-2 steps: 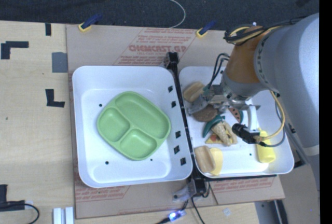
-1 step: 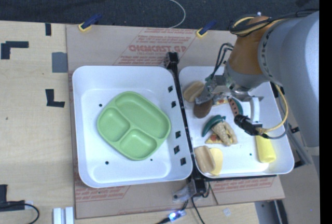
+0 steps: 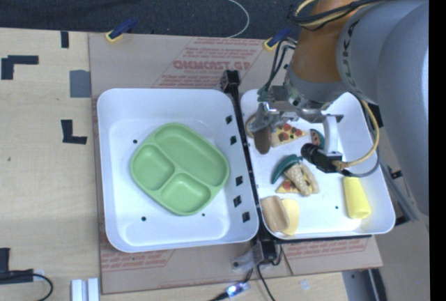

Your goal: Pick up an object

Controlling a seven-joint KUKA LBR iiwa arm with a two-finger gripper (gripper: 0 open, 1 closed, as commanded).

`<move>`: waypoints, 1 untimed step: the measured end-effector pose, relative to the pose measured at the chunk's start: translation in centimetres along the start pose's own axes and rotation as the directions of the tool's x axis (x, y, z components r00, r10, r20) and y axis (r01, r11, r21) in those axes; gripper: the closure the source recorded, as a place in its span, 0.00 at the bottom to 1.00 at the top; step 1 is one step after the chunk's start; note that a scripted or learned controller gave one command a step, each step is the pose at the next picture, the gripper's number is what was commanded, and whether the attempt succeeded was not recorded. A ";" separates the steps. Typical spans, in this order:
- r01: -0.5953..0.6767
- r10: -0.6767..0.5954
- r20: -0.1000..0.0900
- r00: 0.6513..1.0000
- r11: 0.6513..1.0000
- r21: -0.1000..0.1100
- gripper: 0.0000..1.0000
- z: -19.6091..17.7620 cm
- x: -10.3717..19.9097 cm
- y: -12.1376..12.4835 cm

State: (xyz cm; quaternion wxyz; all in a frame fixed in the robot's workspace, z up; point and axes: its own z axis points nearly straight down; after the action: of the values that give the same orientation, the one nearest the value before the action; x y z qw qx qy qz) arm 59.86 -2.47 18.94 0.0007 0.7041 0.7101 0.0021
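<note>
Looking down from the camera view, here's how it reads:

Arm: the grey KUKA with the orange band reaches in from the right and sits over the right bin.
Gripper: the gripper is low at the bin's upper left corner, close to the divider. Honestly can't tell how it's set from this angle.
Nearest target: a pizza slice toy lies just beside the tool, with something brownish at its tip that I can't make out.
Other candidates: a dark green piece, a second pizza-like piece, a yellow block and a bread-like thing near the front wall.
Left bin: the left bin holds a green divided tray.
Progress: my read is nothing's lifted yet. Everything seems to rest on the bin floor, so the grab and lift are still left.
</note>
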 end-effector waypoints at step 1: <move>-0.001 0.001 -0.002 1.000 1.000 0.002 1.00 -10.2 4.8 -9.9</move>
State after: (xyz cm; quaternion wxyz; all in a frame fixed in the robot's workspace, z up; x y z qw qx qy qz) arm 49.87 2.18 29.15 -0.0007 0.7045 0.7097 0.0019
